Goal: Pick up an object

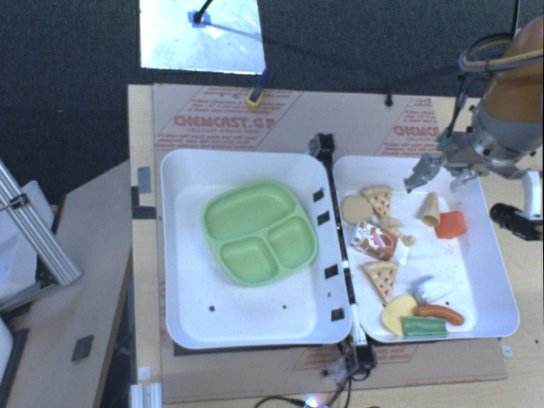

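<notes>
Objects: toy food pieces lay loose in the right bin (501,300), none lifted yet.
Gripper: the gripper (438,172) hovered over the bin's far edge, fingers apart, nothing between them.
Nearest: cone (429,208) and orange block (451,224), just below it.
Crowding: pizza slice (379,201), cookie (356,209) and packet (374,241) were clustered together.
Left bin: green divided plate (259,232).

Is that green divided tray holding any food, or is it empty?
Empty. The green tray shows three bare compartments in the left bin; the toy food lies in the right bin.
</notes>
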`<state>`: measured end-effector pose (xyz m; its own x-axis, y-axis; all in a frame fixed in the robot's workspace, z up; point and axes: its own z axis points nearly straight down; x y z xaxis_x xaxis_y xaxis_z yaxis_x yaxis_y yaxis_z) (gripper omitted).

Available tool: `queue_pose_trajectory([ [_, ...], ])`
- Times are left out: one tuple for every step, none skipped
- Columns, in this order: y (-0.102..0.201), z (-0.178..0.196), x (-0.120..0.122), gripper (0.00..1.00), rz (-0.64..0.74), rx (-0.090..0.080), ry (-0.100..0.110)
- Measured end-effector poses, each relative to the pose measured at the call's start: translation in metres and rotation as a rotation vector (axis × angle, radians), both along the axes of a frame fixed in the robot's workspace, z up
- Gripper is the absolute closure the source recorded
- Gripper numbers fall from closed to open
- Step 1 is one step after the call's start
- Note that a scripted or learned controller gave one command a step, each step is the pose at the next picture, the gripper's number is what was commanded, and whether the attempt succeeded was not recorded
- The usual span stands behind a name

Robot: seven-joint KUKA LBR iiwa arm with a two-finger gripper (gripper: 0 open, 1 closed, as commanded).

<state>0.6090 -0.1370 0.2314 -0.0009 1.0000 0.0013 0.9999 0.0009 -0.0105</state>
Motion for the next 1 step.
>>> queue_pose_trajectory([
  [0.0002, 0.0073, 0.0024, 0.0, 0.002, -0.002, -0.012],
])
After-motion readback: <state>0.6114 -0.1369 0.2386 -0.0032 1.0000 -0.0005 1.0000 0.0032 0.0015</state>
